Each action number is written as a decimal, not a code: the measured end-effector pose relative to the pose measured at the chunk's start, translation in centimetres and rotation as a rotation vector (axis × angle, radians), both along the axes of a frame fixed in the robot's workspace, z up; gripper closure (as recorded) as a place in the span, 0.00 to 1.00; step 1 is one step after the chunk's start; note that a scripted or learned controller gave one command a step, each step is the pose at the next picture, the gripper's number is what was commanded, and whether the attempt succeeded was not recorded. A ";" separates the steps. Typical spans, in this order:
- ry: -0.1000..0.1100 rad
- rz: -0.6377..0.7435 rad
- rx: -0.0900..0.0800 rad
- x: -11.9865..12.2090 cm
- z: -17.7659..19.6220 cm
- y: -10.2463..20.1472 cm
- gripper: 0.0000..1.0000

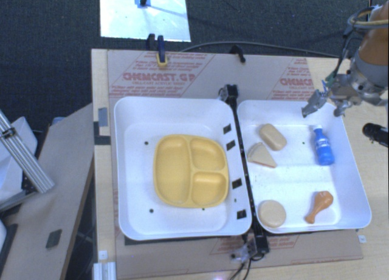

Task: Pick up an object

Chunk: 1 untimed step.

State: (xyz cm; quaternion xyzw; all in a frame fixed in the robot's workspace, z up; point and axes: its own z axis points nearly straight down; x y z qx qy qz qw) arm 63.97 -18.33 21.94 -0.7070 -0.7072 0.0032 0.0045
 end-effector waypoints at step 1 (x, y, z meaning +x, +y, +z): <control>-0.012 0.003 -0.002 0.3 0.9 0.1 0.00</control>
